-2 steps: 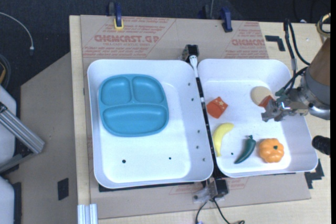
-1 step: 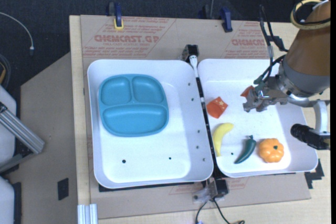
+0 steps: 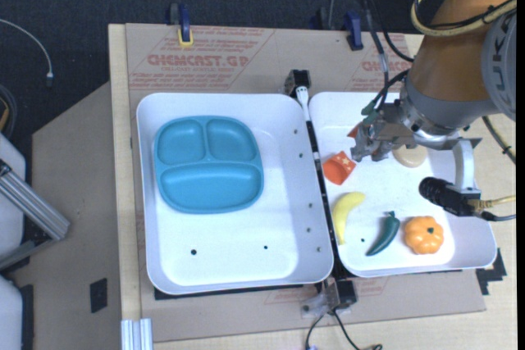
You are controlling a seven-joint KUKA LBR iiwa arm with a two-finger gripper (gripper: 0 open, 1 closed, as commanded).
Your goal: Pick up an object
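In the right bin (image 3: 459, 258) lie an orange-red block (image 3: 338, 168), a yellow banana (image 3: 345, 212), a dark green pepper (image 3: 383, 234) and a small orange pumpkin (image 3: 423, 234). My gripper (image 3: 371, 145) hangs over the upper part of this bin, just right of and above the orange-red block. A pale round thing (image 3: 406, 153) peeks out under the wrist. Another orange bit (image 3: 353, 131) shows at the gripper's left side.
The left bin (image 3: 279, 250) holds a blue divided plate (image 3: 209, 162). A black divider runs between the bins (image 3: 315, 168). The arm's grey body and orange band (image 3: 459, 37) cover the right bin's far right corner. A black cable fitting (image 3: 447, 197) juts over the bin.
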